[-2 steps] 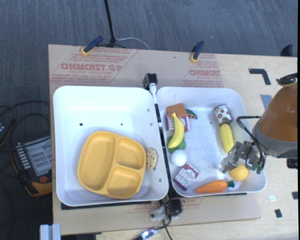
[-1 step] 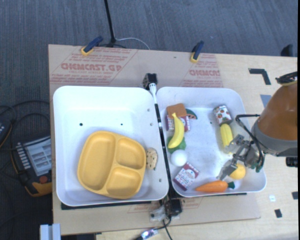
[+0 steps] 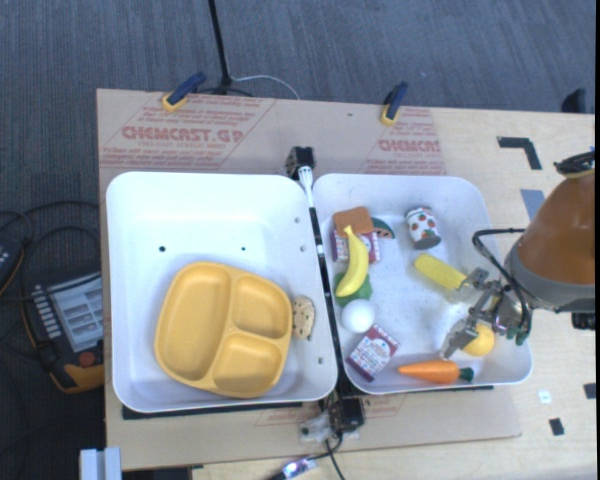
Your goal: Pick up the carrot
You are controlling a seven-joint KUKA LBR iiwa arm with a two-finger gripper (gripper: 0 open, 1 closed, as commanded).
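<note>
Carrot (image 3: 432,372) lying flat at front edge of right bin (image 3: 460,190), green tip toward right, nothing gripping it yet. Our hand (image 3: 468,336) hovers just above and right of it, over small yellow lemon-ish thing (image 3: 480,343). Fingers look slightly apart but honestly we can't tell. We see a few risks: hand closes on yellow piece instead of carrot, carrot so close to bin wall that a finger jams on rim, or it rolls toward red-white packet (image 3: 372,352).
</note>
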